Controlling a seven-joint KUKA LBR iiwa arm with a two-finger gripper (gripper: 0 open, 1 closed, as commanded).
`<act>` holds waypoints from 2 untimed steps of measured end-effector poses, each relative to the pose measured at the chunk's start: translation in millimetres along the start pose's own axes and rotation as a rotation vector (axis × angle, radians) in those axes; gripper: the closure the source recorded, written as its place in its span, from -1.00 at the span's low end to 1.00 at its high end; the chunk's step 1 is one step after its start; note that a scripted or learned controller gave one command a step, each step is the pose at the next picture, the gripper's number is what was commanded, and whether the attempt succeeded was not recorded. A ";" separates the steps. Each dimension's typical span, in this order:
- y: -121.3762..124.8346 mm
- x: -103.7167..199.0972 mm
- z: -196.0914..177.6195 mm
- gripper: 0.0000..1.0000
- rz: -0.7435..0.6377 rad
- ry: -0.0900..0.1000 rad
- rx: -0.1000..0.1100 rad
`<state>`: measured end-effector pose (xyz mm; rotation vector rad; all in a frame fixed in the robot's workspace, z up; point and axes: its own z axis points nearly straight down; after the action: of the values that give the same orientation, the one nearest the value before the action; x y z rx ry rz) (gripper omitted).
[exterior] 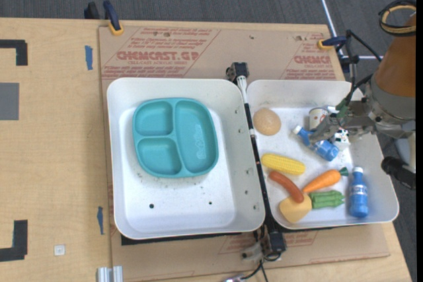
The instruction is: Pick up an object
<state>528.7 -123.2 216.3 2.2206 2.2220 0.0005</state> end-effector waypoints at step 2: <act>72.4 -33.3 102.9 -1.00 0.007 -0.010 -0.023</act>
<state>601.1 -156.4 113.5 2.2123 2.1975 0.0150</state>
